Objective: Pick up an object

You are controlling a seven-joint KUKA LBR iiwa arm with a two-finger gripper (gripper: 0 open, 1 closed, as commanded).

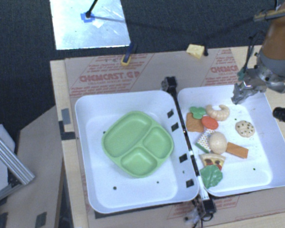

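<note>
The right bin (268, 137) holds a cluster of toy foods: a green leafy piece (197, 112), a curled shrimp (218, 111), a red-orange slice (210, 123), a brown toast (194, 124), a cookie (245, 128), a cream egg-like ball (217, 141), an orange block (237, 150), a pizza wedge (212, 160) and a green lettuce piece (211, 176). My gripper (240, 94) hangs over the bin's far right part, up and right of the shrimp, with nothing seen between its fingers.
The left bin (92, 142) holds a green sectioned plate (137, 143). A black divider (184, 137) runs between the bins. A yellow block (194, 51) lies on the cardboard behind. A metal sheet (90, 20) sits far back.
</note>
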